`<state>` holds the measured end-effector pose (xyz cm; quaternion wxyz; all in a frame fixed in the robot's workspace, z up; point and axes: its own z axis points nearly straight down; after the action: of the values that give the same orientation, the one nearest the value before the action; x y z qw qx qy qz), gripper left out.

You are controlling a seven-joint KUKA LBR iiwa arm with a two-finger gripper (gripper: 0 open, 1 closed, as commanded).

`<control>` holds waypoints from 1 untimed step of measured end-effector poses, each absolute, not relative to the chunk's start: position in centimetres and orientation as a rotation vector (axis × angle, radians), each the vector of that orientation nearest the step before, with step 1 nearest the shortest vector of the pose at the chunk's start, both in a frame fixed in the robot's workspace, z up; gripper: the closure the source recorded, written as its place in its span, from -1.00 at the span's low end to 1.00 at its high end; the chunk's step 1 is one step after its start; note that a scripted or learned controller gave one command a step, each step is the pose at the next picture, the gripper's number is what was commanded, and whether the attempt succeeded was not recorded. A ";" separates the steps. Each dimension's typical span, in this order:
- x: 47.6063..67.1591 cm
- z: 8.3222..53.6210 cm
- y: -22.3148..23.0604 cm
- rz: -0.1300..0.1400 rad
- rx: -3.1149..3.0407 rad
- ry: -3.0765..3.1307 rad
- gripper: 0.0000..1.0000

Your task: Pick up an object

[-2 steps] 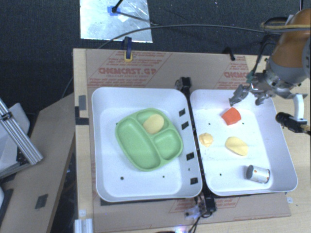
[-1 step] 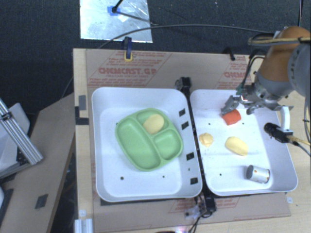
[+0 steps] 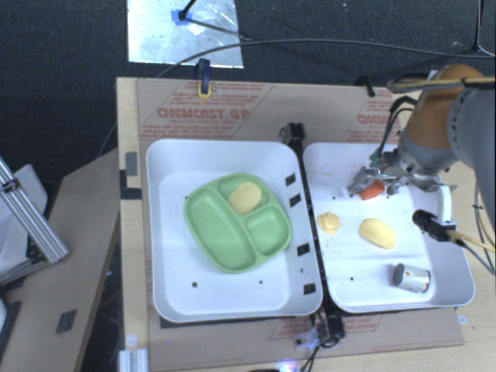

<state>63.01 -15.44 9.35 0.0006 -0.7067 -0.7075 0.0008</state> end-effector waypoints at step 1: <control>63.1 8.5 -15.4 -0.001 -2.221 -2.224 -1.00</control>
<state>63.11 -15.41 8.51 -0.0007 -0.7065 -0.7077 -0.0002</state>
